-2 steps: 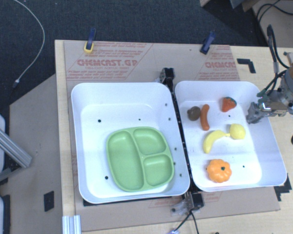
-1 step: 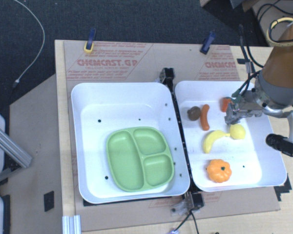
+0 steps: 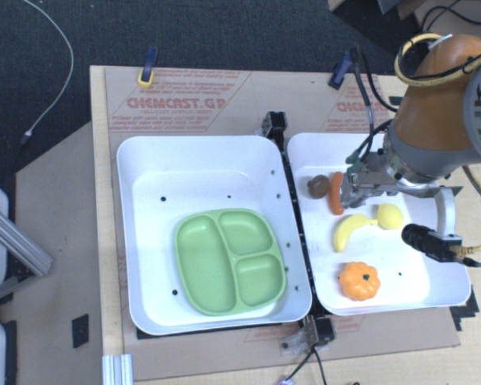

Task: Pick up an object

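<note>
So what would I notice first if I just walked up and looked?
Probably the big green plate with three sections, lying in the left bin. Next, the toy food in the right bin: an orange pumpkin nearest the front, a banana and a lemon behind it. The robot's end effector hangs over a carrot at the back.

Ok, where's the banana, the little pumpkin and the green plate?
banana [image 3: 349,231], camera view, on the middle of its curved body.
pumpkin [image 3: 359,281], camera view, on its orange top near the stem.
green plate [image 3: 202,269], camera view, on the floor of its biggest compartment.
</note>
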Robot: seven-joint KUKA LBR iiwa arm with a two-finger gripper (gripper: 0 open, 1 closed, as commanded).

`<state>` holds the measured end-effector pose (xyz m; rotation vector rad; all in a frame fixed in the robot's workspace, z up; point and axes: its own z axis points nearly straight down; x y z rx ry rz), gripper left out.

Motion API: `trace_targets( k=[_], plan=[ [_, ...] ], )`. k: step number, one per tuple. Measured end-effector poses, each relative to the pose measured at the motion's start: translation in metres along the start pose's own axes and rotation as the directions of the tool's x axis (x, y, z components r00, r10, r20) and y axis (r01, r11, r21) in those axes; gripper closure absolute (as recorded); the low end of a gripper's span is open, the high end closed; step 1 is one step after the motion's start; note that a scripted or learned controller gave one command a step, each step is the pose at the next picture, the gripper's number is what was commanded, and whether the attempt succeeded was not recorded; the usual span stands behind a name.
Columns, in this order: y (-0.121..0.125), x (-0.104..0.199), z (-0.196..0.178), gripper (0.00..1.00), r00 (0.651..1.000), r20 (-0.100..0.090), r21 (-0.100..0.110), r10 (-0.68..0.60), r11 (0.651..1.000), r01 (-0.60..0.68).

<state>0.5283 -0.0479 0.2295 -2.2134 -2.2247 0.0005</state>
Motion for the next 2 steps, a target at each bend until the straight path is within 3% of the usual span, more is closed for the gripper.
trace_targets(
  k=[2],
  plan=[
    [0.009, 0.105, 0.017, 1.0, 1.0, 0.001, -0.001, 0.0, 1.0, 0.0]
  ],
)
